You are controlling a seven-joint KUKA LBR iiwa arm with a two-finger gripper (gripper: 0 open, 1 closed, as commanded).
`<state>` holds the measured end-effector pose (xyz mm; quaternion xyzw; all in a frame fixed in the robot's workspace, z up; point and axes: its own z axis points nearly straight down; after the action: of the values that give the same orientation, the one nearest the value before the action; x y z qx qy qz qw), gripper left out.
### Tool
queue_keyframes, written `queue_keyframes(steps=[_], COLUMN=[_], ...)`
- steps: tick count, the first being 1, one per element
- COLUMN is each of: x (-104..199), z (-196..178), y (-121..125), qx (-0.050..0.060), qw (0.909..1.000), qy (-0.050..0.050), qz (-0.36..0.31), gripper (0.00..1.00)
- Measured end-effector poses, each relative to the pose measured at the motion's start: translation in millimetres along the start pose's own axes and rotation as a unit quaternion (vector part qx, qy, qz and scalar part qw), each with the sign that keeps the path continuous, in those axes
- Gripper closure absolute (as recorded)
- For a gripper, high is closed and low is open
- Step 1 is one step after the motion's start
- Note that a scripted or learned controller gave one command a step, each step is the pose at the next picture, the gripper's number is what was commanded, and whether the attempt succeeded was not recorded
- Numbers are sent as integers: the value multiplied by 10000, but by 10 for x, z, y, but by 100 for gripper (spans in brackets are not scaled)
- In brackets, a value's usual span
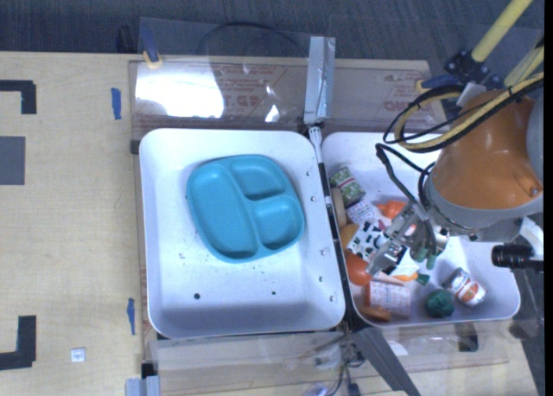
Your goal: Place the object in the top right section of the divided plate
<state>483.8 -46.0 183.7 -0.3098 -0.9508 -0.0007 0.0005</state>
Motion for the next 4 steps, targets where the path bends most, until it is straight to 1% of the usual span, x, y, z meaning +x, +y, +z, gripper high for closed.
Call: queue_keyframes(steps=[1, 2, 3, 4], x=[-746, -823, -1521, -1882], z=[-362, -875, -626, -250], y=[-562, -490, 147, 294], qx=[1, -6, 1, -3], qw=[9997, 9962, 9947, 10000], qy=[-37, -35, -12, -28], qz=[-252, 865, 1032, 57], gripper=[100, 100, 100, 100])
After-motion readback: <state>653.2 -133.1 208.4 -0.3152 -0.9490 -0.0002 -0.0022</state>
